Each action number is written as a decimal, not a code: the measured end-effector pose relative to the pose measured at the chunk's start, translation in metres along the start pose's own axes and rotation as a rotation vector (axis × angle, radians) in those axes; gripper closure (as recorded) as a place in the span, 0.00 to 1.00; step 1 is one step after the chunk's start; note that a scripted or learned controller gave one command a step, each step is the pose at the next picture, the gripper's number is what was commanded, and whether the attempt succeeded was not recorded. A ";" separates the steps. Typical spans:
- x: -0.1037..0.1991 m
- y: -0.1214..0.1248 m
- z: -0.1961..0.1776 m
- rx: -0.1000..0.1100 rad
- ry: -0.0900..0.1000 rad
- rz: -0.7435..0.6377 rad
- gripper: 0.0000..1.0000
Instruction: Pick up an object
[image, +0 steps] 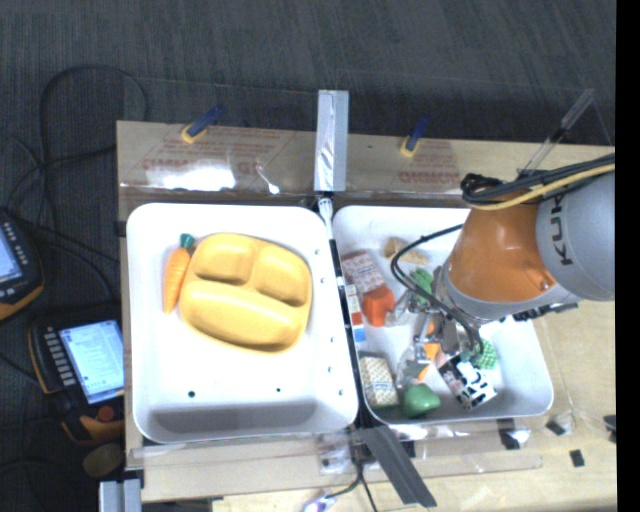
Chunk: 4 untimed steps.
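Green toy (421, 401), black-white toy (472, 383) crowd claw (432, 352); claw state unclear; yellow tray (245, 290) left bin.

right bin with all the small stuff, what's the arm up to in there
The KUKA arm is reaching down into the right bin, its gripper low among a clutter of small toys near a green piece and a black-and-white item. Nothing can be seen between its fingers, so no pick is evident yet. The left bin holds a yellow divided tray with a toy carrot beside it.
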<state>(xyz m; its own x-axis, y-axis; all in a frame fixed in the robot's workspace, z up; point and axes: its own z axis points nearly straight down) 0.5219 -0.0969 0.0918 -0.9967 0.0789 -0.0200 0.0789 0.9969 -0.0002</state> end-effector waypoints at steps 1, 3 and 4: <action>-0.001 0.000 -0.009 0.002 0.001 -0.002 1.00; 0.034 0.010 -0.092 -0.002 0.020 -0.195 1.00; -0.007 -0.010 -0.019 -0.003 0.020 -0.114 1.00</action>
<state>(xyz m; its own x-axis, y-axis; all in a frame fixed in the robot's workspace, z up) 0.5273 -0.1073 0.1107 -0.9994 -0.0350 0.0002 -0.0350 0.9994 0.0018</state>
